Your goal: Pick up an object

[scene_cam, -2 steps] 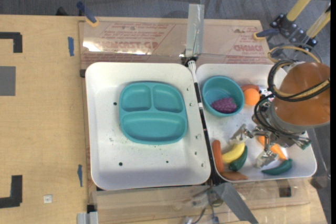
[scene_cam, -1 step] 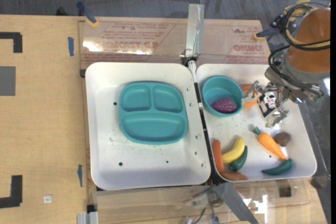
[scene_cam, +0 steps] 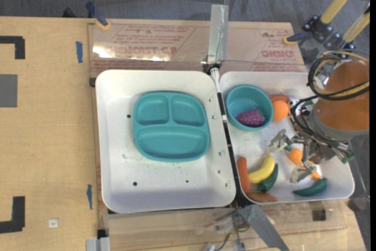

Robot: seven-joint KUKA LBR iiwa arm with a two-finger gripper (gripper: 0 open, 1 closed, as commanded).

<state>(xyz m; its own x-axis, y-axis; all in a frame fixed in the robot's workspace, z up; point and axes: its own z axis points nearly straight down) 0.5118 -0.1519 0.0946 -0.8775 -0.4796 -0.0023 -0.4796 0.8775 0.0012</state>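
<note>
Camera view shows the gripper (scene_cam: 301, 157) spread open, perhaps around a small orange piece (scene_cam: 295, 155), so closing comes next.

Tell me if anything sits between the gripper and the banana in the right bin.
Nothing visible does. The gripper hangs low in the right bin, and the banana lies just to its left in the camera view, with only bare bin floor between them.
</note>
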